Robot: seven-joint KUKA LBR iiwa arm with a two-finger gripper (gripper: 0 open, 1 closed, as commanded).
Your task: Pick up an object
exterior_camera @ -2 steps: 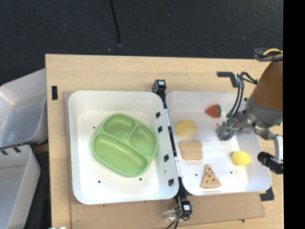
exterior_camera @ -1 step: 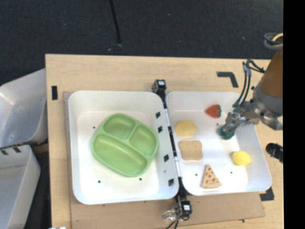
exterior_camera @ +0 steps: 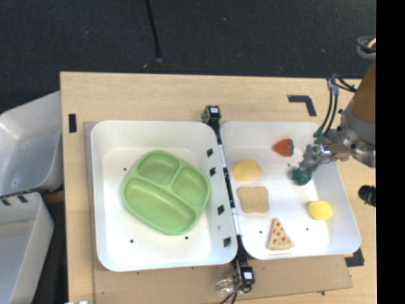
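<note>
Over the right bin my gripper hangs low, with a small dark green object right at its tip — whether it is clasped or merely touched, I cannot tell. Just up and left of my gripper lies a red strawberry; further left sit a yellow round piece and a toast slice. Below my gripper are a lemon and a pizza wedge. Far left, the other bin holds a green divided plate.
</note>
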